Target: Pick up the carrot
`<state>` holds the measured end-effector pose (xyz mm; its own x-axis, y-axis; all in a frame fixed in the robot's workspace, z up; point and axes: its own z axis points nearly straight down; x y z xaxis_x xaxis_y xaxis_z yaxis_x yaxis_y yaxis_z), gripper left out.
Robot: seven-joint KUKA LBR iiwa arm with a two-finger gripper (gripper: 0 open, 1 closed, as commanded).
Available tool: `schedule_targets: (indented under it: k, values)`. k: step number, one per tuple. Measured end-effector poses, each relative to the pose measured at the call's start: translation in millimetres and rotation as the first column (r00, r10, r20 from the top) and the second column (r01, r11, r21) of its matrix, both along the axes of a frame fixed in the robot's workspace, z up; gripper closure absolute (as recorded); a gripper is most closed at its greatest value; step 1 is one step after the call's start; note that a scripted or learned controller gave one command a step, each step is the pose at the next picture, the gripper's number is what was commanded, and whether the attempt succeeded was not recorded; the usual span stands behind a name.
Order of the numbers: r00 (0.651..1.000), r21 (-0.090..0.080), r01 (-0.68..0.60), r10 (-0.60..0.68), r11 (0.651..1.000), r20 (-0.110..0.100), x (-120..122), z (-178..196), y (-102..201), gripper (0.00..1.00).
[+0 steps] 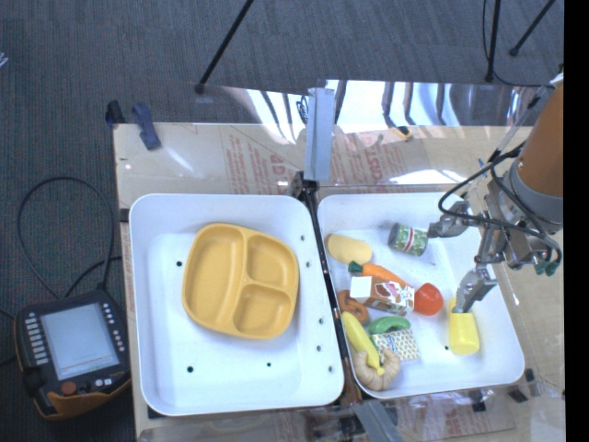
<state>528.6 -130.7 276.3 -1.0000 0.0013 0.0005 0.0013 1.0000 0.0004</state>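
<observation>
A robotics lab: black tripod legs stand on grey carpet, and a handheld grey teach pendant with screen lies beside the taped cardboard-topped bench.

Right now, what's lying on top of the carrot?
A small juice carton lies across the carrot, with a white piece beside it. The carrot's end beneath is hidden.

The grey arm, its orange band showing at the frame's right edge, reaches in from the right and angles downward, its wrist trailing dark cables; the gripper hangs low at the end, pointing down and slightly leftward
</observation>
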Motion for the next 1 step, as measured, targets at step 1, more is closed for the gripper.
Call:
schedule_targets:
  k: [1]
  values:
    - [1.000,0.004,-0.023,0.023,1.000,-0.010,-4.8,-134.8,49.3,0.00]
